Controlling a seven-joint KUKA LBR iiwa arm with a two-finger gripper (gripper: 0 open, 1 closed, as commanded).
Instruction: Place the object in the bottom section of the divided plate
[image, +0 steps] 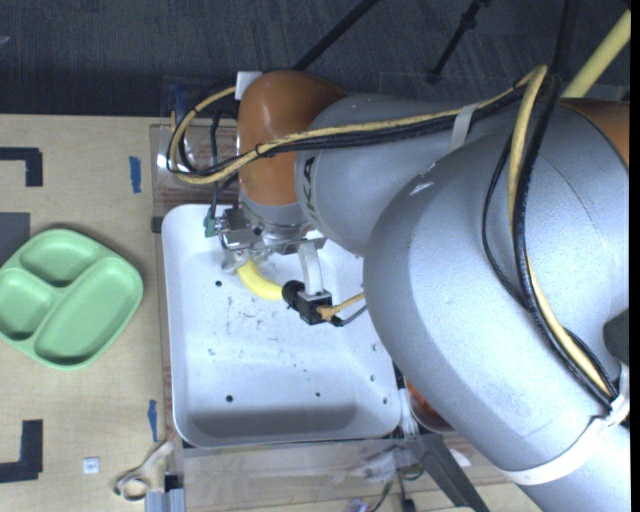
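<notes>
the grey arm reaches down into the white bin (260, 400) with its tool (262, 262) low over a yellow banana-shaped object (258, 281) lying near the bin's upper left part. the tool sits right at the banana's upper end, but the wrist hides the contact, so whether it is spread or pinching the banana cannot be told. a small black piece with a yellow wire (311, 304) hangs just beside the banana's lower end.

this reads as the pick-up step: the banana is in the bin and not yet carried. the green divided plate (68, 298) rests on the tabletop (80, 150) to the bin's left, well apart from the banana. next, the move calls for a firm grip, a lift over the bin's left wall, and a drop into the plate's large lower section.

no brand, label or writing is readable.
</notes>
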